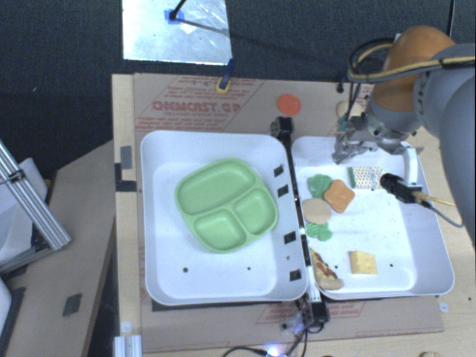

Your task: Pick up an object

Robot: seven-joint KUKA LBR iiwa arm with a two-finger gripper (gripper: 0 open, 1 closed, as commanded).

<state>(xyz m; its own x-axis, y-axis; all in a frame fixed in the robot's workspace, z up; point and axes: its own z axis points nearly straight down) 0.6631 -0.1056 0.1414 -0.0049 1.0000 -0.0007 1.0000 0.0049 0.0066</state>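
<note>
Dark cloth backs a cardboard-topped bench [201, 106] bearing two white bins. My gripper [348, 152] hangs over the far edge of the right bin [424, 236]; whether it is spread or pressed together I cannot tell, and I see nothing held in it.

Nearest below it lie a green leafy piece [320, 184], an orange slab [339, 196] and a round tan disc [316, 212], touching one another. That crowding is my worry: closing there could pinch two at once, or nudge one against the bin divider [296, 199]. A yellow cheese wedge [363, 262] sits apart, nearer the front wall, an easier pick. The left bin [160, 199] holds a green divided tray [225, 204].
</note>
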